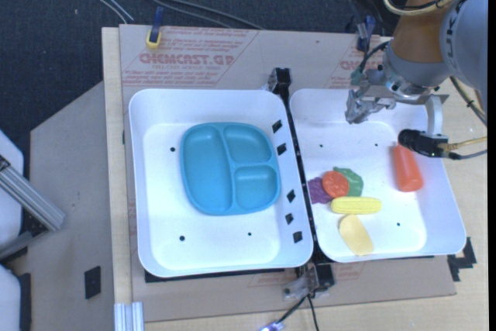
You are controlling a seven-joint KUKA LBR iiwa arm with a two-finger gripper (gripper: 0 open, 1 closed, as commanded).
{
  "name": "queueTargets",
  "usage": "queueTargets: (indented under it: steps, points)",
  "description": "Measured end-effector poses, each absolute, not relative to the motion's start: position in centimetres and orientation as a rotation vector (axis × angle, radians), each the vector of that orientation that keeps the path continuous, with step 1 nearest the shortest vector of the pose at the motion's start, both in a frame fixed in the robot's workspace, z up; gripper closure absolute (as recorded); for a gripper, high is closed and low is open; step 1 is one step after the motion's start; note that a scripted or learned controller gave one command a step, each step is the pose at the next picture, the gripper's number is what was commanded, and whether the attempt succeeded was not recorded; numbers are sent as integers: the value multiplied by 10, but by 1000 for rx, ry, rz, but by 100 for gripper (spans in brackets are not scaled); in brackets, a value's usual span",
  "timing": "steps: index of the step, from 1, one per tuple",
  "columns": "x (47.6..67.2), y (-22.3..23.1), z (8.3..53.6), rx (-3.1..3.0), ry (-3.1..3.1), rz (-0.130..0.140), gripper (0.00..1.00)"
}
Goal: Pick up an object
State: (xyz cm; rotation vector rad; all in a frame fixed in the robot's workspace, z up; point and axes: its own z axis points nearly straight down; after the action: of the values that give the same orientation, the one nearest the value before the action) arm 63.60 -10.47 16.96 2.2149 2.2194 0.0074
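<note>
My gripper [359,112] hangs over the back of the right bin [443,238], well behind the toy food and apart from all of it. An orange carrot-like piece [406,169] lies at the bin's right side. Near the middle sits a cluster: a purple piece [318,189], a red-orange round piece [335,184] against a green piece [353,180], and a yellow corn cob [356,205]. A pale yellow piece [356,234] lies in front of the cob. Nothing shows between the fingers.
A blue divided plate [229,167] rests in the left bin [155,244]. A black divider with clips [291,159] runs between the bins. Cables trail by the arm at the right and across the floor at the back.
</note>
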Motion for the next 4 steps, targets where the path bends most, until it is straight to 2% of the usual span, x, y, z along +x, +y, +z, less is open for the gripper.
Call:
queueTargets:
  steps: [2,3,4]
  points:
    - [637,-96,298,2216,2219,7,100]
    - [613,-49,293,2219,2229,-1,100]
    - [597,5,290,2218,2230,-1,100]
